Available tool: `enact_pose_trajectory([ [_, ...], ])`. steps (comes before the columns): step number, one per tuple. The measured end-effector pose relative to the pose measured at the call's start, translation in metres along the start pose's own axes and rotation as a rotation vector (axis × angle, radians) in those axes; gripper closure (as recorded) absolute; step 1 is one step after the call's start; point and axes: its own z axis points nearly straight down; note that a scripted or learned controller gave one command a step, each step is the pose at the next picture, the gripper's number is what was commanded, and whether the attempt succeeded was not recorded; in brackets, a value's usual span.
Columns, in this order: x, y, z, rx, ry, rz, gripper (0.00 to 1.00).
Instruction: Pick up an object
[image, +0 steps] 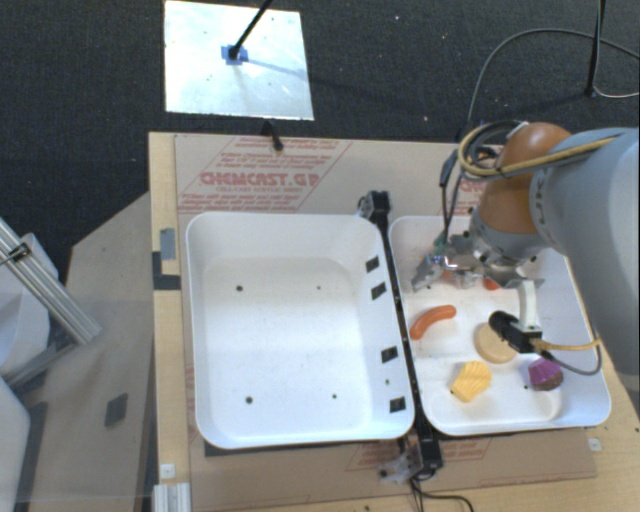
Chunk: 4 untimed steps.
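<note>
I see the sausage (433, 320) lying slantwise just below my claw (437, 268) in the right bin (580, 400); finger state unclear.

right bin (590, 405) — orange sausage (432, 320) | tan disc (491, 344) | yellow block (471, 380) (ridged) | purple lump (545, 375)
</note>
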Motion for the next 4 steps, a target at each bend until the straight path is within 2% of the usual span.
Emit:
enact_pose_trajectory([
  [1,0.002,0.010,0.000,0.001,0.001,0.000,0.00],
  [2,-0.005,0.021,0.004,0.027,0.007,0.003,0.00],
  [3,0.005,-0.026,0.001,0.007,0.001,0.004,0.00],
  [4,-0.007,-0.038,0.001,0.004,0.000,0.004,0.00],
])
